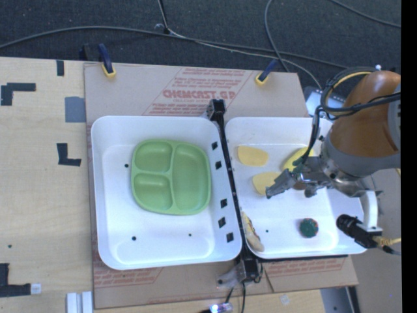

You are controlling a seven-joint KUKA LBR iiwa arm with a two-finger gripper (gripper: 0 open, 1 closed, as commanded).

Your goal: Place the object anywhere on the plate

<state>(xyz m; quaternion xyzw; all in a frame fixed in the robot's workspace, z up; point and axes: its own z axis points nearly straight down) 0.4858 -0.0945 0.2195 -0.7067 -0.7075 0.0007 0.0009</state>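
Arm (365,126) cut off by the frame at 3 o'clock. Its wrist hides part of a yellow piece (296,156) in the right bin (287,243), whose 3 o'clock wall it also covers. Gripper (277,188) fingertips too small and dark to resolve. Pale object (251,235) at the bin's 7 o'clock corner (identity unclear).

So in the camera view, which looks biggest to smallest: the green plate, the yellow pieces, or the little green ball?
1. Green plate, by far the biggest.
2. The two yellow pieces, which look about alike, so no ranking between them.
3. Little green ball, the smallest.
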